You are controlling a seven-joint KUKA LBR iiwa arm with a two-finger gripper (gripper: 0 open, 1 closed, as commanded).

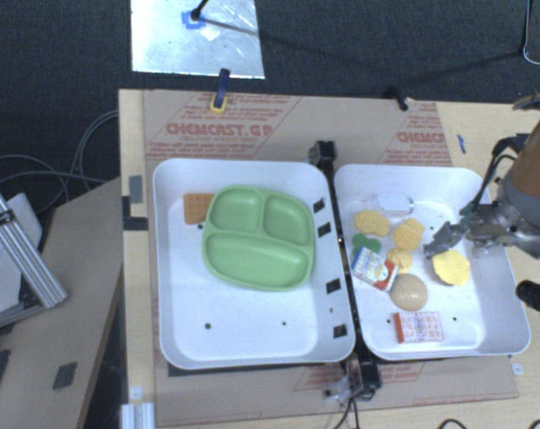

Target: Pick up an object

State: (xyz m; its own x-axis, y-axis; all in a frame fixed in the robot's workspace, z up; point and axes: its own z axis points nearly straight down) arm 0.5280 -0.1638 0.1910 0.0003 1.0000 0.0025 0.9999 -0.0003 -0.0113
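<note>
Gripper (444, 237) over right bin (502, 329) — maybe touching yellow piece (451, 268).

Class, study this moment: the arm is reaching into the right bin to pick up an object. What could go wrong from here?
1. The gripper sits right beside a yellow piece; it could nudge the piece away instead of grasping it.
2. The items are crowded: the round tan piece and small carton lie close by, so neighbours may get knocked.

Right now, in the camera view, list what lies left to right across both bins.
Orange cracker → green divided plate → small colourful packet → tan round piece → yellow piece → gripper, reaching in from the right.
</note>
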